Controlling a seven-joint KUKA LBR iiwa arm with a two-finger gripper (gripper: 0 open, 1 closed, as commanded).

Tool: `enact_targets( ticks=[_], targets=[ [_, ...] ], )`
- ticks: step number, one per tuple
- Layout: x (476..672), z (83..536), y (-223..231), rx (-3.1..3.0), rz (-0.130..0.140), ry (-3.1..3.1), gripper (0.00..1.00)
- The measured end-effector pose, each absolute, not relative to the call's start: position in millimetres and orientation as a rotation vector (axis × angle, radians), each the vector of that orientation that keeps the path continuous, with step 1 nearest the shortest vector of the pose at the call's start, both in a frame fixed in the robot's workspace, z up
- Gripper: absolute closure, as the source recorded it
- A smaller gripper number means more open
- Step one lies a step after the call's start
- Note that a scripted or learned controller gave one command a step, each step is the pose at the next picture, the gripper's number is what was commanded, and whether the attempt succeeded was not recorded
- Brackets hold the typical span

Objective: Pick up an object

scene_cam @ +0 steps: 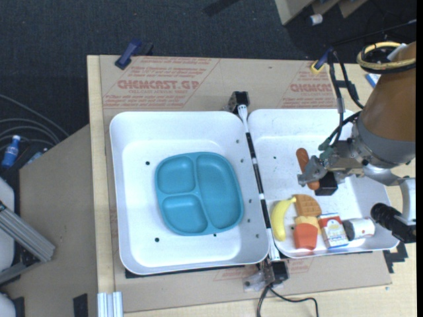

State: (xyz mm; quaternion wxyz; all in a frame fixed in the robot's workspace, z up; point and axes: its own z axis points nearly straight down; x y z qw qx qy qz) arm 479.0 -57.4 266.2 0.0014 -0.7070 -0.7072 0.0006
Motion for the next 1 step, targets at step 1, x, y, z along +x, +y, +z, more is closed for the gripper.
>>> enact_targets(
  ticks=[1],
  targets=[
    [479.1,265.2,-48.1,-2.219,0.002,-2.220,1.00]
  ],
)
